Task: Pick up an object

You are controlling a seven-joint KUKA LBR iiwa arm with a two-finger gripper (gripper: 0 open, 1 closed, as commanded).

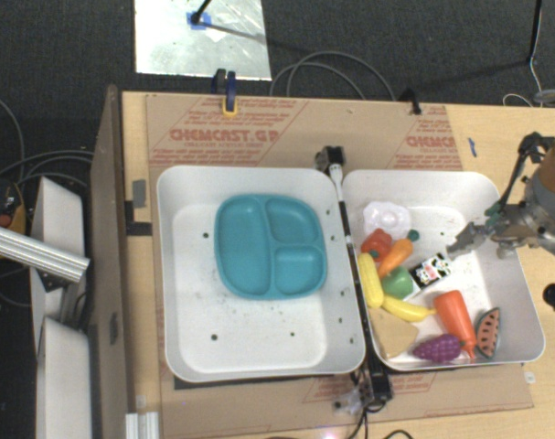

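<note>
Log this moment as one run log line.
arm: at right edge, over right bin | gripper: above bin's right side, nothing seen held | toys: piled in right bin | left bin: teal divided plate

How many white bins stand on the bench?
2. The left bin holds a teal divided plate. The right bin holds the toy food pile.
</note>
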